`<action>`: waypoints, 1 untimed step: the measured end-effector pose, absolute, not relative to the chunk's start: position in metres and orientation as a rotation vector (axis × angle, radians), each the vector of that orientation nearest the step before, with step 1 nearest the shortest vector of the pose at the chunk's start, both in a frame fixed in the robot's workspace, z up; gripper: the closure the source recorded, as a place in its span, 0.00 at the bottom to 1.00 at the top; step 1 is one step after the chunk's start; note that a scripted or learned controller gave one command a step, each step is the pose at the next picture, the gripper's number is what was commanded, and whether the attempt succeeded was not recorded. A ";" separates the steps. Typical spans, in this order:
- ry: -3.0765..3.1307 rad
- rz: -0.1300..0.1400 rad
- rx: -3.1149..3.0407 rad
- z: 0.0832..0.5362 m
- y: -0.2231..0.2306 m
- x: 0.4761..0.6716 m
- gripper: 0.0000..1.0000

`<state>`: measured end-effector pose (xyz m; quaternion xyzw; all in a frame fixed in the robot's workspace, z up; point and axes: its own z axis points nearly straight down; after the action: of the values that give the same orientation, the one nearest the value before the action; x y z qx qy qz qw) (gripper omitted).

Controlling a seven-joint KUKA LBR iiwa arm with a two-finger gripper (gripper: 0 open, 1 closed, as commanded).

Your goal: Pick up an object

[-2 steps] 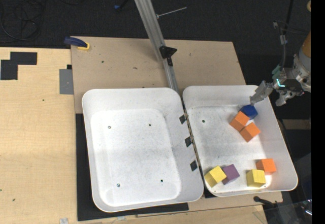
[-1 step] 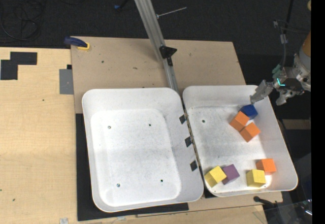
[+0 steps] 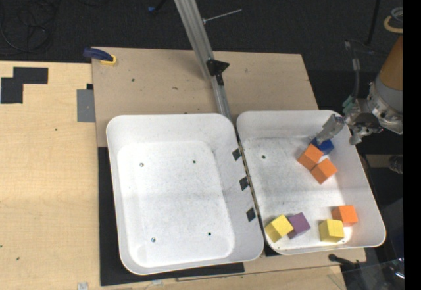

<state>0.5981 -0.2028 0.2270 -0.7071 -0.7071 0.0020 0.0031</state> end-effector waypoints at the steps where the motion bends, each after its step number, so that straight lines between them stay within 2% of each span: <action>1: -2.216 0.006 -2.217 0.181 -0.208 0.594 0.00</action>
<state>0.5939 -0.2076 0.1808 -0.7071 -0.7071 0.0021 0.0035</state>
